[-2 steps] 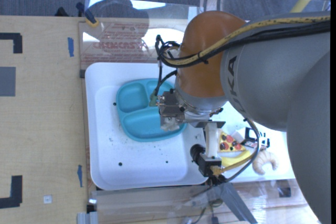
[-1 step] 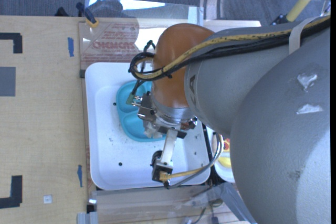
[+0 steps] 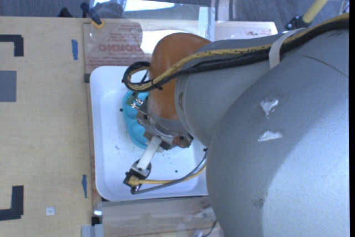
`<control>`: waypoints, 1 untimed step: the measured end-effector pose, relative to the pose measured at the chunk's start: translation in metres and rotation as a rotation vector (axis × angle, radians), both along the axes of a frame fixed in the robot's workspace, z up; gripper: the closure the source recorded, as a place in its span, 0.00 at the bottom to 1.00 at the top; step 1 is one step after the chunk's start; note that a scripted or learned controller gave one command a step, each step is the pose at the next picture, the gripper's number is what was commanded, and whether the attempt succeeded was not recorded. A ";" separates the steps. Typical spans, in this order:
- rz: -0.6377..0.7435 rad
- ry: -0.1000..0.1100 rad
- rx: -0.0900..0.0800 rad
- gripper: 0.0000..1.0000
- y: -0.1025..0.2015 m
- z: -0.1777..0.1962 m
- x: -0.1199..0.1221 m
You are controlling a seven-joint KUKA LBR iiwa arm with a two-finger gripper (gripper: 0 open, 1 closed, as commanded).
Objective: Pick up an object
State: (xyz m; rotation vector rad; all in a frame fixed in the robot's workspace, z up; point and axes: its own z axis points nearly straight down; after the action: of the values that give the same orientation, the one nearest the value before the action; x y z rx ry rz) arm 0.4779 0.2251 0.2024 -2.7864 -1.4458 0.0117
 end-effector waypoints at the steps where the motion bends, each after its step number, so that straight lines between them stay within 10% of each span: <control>1: -0.406 -0.005 -0.001 1.00 -0.001 -0.016 0.001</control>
State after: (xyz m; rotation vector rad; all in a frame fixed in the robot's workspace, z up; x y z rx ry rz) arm 0.4786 0.2244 0.1863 -3.0225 -0.8543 0.0048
